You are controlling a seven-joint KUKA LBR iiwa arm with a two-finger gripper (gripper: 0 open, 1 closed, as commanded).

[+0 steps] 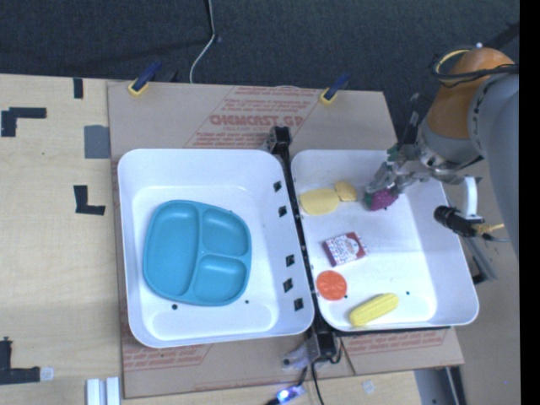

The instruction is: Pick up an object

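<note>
The grey arm [498, 142] with its orange band reaches in from the right, and its tool [390, 184] sits low over the upper part of the right-hand shallow white bin [422, 264]. A small magenta, purple-toned object [382, 198] lies directly at the tool's tips, touching or nearly touching them. Whether the tool is spread or pinching the object cannot be told from this slanted view, since the tips merge with the object's outline.

Just to the left of the magenta object, a pale yellow, rounded toy food piece [320, 201] rests near the bin's upper left corner, with a smaller tan lump [346, 192] touching its right side. Lower down in the same bin lies a small red-and-white printed packet [343, 249], tilted. Below that is a flat orange disc [331, 286], and to its right a yellow toy corn cob [374, 308] lies at a slant near the lower rim.

The left-hand white bin [202, 171] holds a blue plastic divided plate [197, 252] with three compartments. Both bins stand on a brown cardboard sheet [253, 116] on the worktop [51, 226].
</note>
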